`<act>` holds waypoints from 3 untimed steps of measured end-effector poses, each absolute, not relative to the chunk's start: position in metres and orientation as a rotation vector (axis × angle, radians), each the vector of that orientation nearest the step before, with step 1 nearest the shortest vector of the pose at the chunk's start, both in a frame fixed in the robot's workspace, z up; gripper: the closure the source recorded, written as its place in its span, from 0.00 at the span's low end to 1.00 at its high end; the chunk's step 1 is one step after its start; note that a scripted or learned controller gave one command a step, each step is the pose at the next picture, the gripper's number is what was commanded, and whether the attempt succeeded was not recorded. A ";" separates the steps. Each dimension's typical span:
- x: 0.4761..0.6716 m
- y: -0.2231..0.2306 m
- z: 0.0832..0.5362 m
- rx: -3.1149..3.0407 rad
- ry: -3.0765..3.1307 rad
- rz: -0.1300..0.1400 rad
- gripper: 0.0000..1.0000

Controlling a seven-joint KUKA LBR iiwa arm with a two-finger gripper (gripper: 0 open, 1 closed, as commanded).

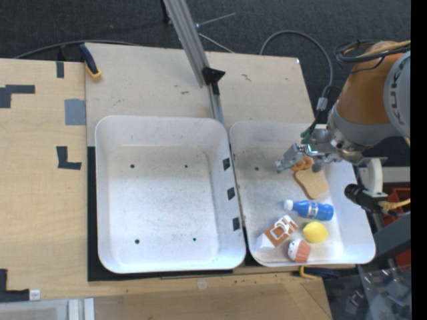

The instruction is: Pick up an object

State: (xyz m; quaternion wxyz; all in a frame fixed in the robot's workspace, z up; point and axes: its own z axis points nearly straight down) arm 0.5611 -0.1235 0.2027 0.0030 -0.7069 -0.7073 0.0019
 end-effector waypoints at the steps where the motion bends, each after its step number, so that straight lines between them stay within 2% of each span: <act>1: 0.562 -0.124 0.205 -2.218 -2.222 0.002 0.00; 3: 0.556 -0.125 0.089 -2.218 -2.221 0.005 0.00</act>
